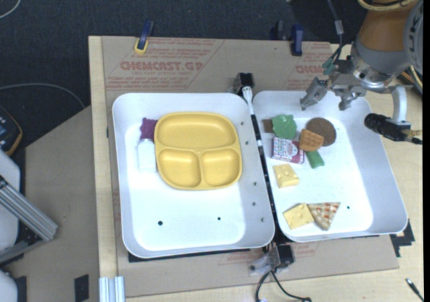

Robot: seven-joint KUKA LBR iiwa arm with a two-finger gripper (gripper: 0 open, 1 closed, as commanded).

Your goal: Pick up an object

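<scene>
Two cheese wedges (287,176), perhaps one pizza slice (325,213)

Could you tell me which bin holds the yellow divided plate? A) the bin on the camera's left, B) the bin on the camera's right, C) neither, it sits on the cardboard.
A: the yellow divided plate lies inside the left bin, beside a small white bottle.
</scene>
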